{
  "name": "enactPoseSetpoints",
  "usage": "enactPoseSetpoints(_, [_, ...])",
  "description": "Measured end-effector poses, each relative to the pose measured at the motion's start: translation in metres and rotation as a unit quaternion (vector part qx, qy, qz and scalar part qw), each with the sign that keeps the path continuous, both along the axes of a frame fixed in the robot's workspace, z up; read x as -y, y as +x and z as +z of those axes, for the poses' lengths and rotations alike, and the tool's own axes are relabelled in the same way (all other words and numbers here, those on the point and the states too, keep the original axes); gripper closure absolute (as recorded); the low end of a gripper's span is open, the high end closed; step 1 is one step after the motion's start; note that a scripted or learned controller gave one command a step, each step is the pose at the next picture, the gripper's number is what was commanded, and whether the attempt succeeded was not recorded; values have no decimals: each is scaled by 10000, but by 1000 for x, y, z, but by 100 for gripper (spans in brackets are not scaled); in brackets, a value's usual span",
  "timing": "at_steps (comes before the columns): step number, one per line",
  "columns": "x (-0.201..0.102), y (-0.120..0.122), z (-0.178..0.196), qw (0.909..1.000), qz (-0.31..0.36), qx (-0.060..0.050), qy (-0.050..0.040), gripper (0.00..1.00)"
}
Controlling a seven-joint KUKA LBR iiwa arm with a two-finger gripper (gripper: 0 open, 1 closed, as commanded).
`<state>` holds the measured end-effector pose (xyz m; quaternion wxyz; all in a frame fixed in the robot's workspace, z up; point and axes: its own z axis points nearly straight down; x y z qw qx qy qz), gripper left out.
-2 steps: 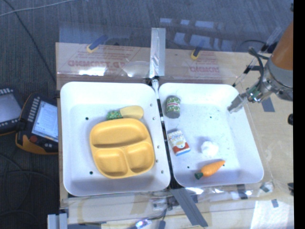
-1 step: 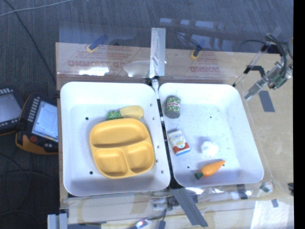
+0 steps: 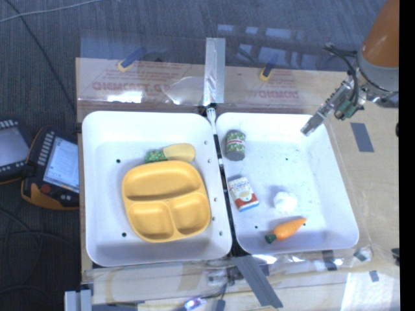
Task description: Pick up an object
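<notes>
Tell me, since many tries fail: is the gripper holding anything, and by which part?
Nothing is held: the gripper hovers over the right bin's far corner.

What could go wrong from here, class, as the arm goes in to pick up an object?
1. The carrot lies near the right bin's front wall, which may block the end effector.
2. The can lies by the divider; it may roll.
3. The small white ball could slip away.

The gripper (image 3: 316, 123) hangs at two o'clock over the right bin (image 3: 337, 173), the carrot (image 3: 286, 229) (orange, green-tipped) lying at six; the yellow tray (image 3: 166, 199) occupies the left bin (image 3: 97, 173).
</notes>
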<state>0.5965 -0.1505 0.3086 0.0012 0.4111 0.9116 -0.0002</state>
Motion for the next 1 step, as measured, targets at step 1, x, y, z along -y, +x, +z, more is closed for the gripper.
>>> enactPoseSetpoints(1, [73, 3, -7, 9940, 1090, -1, -10, 100])
